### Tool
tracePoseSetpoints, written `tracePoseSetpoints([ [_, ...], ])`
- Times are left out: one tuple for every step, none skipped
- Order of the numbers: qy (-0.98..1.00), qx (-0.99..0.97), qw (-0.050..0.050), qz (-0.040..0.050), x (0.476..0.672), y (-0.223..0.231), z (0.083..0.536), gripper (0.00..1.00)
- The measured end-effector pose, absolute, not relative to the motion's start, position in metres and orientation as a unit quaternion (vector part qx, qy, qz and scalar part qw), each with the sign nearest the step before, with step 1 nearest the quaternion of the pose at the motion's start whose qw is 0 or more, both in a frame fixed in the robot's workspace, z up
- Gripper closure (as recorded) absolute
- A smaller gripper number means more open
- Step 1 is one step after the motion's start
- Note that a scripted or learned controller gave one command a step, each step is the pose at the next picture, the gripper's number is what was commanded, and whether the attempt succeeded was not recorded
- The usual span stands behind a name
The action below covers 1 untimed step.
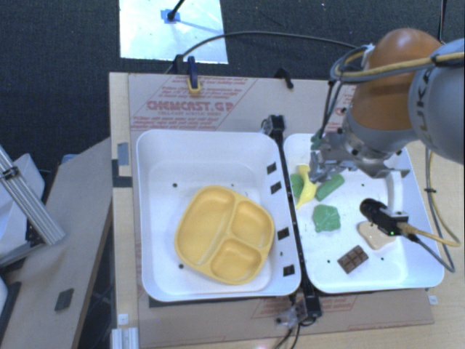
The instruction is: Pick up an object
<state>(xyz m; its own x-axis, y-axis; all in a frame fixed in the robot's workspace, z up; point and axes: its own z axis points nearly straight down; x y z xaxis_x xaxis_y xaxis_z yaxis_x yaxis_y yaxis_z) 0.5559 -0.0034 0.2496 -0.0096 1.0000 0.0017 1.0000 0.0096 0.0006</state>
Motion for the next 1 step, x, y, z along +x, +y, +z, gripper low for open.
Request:
tracePoseSetpoints([
  [-0.710, -0.704, 0.000, -0.0011, 0.5719, 0.0383, 0.2381, 1.00],
])
